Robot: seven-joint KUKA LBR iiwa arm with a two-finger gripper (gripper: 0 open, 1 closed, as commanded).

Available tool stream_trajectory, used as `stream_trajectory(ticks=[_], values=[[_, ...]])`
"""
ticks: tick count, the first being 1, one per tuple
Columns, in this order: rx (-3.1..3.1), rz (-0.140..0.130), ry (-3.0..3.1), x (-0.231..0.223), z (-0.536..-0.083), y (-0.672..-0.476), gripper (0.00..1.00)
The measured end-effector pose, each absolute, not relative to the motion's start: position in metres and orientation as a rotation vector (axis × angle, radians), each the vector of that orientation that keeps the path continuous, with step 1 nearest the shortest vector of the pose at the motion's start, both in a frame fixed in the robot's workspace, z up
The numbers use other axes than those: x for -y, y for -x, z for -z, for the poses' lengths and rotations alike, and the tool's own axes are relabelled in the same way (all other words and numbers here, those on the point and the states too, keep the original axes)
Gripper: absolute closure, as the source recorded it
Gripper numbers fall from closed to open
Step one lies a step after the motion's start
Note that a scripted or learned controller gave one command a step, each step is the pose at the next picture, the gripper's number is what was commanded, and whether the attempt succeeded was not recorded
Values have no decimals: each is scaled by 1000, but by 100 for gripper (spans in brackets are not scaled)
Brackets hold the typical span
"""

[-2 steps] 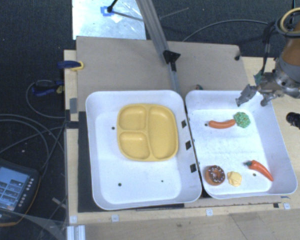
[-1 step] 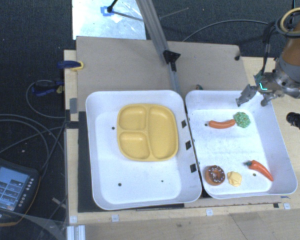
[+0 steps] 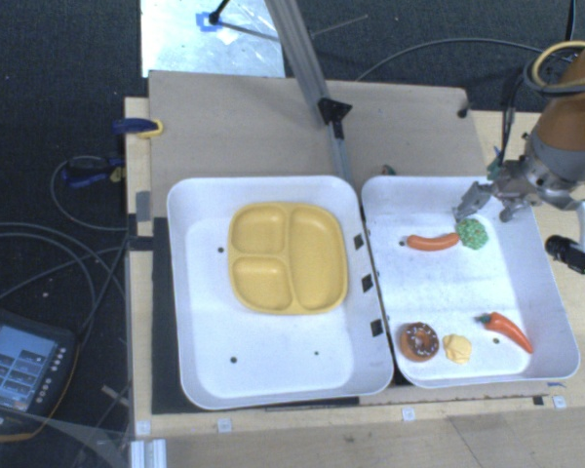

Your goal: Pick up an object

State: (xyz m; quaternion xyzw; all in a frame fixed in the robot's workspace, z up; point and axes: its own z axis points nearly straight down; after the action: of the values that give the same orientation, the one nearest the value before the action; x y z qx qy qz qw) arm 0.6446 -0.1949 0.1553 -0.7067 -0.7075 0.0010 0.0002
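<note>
The right bin (image 3: 536,291) holds an orange sausage (image 3: 432,243), a green broccoli piece (image 3: 473,233), a carrot (image 3: 508,331), a brown doughnut (image 3: 419,340) and a small yellow piece (image 3: 457,348). My gripper (image 3: 487,206) hangs over the far side of this bin, just behind the broccoli. It is open, its two fingers spread apart, with nothing between them. The sausage lies to the left of the broccoli, its right end touching it.
In the left bin (image 3: 205,349) sits a yellow divided plate (image 3: 288,257). A slanted grey pole (image 3: 307,57) crosses the back of the bench. Black clips (image 3: 368,283) join the two bins along the shared wall.
</note>
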Motion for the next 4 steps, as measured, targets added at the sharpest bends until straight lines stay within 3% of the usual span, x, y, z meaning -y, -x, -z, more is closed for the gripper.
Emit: stream_trajectory(ticks=[2, 3, 4], values=[[2228, 1, 2223, 198, -92, -643, 0], [2230, 3, 2223, 198, -104, -644, 100], [2230, 7, 2224, 204, -167, -649, 100]])
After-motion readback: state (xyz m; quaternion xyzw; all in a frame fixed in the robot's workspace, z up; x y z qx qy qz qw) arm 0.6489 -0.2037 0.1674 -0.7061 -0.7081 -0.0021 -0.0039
